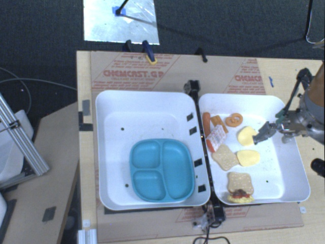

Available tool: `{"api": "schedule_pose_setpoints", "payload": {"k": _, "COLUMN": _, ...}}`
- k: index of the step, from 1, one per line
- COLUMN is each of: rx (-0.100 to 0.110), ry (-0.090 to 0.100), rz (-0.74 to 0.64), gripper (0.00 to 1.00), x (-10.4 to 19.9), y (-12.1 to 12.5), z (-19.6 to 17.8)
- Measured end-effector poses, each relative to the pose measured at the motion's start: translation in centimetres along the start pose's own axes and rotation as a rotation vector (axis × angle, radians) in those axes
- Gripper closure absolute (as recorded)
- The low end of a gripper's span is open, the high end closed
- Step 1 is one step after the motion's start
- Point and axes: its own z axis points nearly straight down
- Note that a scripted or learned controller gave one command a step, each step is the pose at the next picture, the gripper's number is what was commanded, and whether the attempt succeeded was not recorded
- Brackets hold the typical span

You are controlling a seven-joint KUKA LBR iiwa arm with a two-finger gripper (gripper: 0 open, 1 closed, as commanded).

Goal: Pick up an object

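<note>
Reaching in from the right, end effector (262, 134) low over right bin (292, 159), grip state unclear.

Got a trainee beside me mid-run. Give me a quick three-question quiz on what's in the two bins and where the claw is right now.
1. True or false: the blue divided plate lies in the left bin.
2. Which item is nearest the claw? A) the sandwich B) the upper yellow piece C) the orange ring
3. Fill in: the sandwich sits near the ____ edge of the right bin, as the camera sees it.

Key: 1 true; 2 B; 3 bottom. The claw's tip is at the upper yellow piece, but a grip cannot be confirmed from this view.
</note>
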Motion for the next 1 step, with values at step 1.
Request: {"api": "schedule_pose_setpoints", "payload": {"k": 1, "rx": 0.004, "ry": 0.002, "rz": 0.004, "gripper": 0.0, "x": -0.34, "y": -1.0, "z": 19.65}}
